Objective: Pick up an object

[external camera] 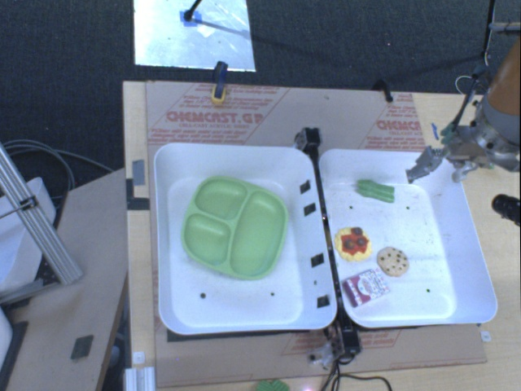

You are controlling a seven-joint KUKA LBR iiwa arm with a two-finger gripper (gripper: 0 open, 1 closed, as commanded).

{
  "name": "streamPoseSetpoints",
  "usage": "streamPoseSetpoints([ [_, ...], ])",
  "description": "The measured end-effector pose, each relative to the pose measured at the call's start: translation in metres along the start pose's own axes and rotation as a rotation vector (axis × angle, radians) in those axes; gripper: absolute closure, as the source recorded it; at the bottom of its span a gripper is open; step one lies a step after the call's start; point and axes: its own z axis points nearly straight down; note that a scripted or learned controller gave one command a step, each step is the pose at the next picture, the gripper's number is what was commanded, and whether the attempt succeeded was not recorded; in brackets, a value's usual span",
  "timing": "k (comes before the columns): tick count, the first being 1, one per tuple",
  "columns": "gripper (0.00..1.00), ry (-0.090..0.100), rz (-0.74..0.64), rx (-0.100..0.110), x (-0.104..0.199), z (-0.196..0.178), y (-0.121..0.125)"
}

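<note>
Red letters on the board (213, 117) read "CHEMCAST". Two bins; the right bin (464, 218) has four toys: pickle (375, 190), pizza (353, 243), cookie (392, 261), packet (365, 287). The end effector (440, 164) is open, holding nothing.

glossy white plastic bins (244, 316), matt green plate (234, 226)

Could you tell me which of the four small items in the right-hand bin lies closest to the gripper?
The green item, near the bin's far edge. It lies just left of the gripper, while the pizza, cookie and red packet sit farther toward the front.
</note>
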Motion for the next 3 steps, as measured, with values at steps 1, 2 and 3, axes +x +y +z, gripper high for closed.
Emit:
streamPoseSetpoints([
  [1,0.0,0.003,-0.003,0.0,0.066,0.163,-0.033],
  [2,0.0,0.001,0.003,-0.001,0.068,0.157,-0.072],
  [3,0.0,0.001,0.003,-0.001,0.086,0.157,-0.117],
])
